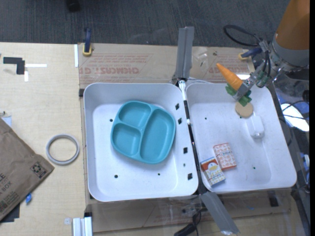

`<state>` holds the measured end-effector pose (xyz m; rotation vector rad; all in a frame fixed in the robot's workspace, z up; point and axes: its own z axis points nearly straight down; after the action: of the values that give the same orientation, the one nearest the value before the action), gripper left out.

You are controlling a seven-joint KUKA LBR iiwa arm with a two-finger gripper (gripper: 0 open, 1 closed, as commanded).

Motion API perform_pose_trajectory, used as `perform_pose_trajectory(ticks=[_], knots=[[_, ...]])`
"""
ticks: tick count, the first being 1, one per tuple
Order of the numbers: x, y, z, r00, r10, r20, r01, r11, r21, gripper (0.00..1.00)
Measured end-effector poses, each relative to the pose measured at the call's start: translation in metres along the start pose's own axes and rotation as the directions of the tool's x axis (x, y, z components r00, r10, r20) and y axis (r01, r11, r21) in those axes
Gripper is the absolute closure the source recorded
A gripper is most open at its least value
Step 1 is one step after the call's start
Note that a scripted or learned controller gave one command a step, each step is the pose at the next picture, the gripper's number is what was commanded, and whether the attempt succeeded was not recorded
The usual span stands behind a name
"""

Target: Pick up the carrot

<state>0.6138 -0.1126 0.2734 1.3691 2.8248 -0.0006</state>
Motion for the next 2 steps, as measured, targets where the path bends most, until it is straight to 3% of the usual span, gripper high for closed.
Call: perform_pose_trajectory(ticks=[1, 2], knots=[[0.044, 0.041, 0.043, 0.99, 0.144, -0.003, -0.144, 0.99, 0.003, 1.0], [0.05, 0.068, 0.06, 0.917, 0.399, -0.001, -0.399, 0.917, 0.003, 1.0]])
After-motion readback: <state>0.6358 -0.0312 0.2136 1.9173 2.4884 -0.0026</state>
